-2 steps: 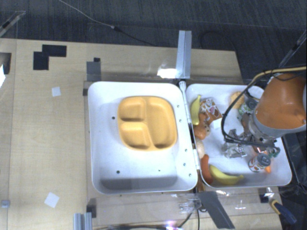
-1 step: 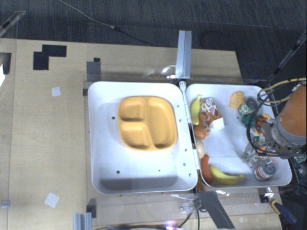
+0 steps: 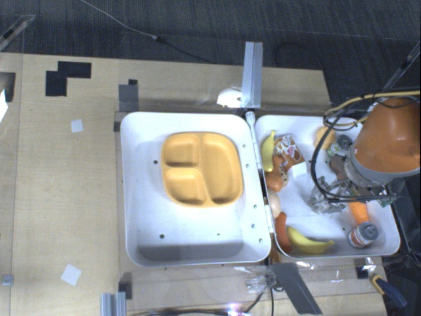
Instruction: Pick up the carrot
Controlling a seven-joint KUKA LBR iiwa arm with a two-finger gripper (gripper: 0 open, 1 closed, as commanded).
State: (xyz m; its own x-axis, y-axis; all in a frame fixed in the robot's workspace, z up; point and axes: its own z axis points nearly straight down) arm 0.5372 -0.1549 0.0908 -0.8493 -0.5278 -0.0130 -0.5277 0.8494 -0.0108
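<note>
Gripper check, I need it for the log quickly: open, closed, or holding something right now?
Two-finger gripper: cannot be told; it sits low in the right white bin, beside the orange carrot.

Left white bin [image 3: 138, 196] is holding a yellow three-compartment tray [image 3: 200, 168], sitting toward the far side. Right white bin [image 3: 299, 252] is carrying a mixed lot: a greenish-yellow banana [image 3: 268, 149] is lying along its left wall at the far end, a printed snack packet [image 3: 287, 151] just beside it. A ripe banana [image 3: 309, 242] is lying at the near edge, touching a red item [image 3: 281, 228] on its left. A small capped bottle [image 3: 362, 234] is lying near the near-right corner.
</note>
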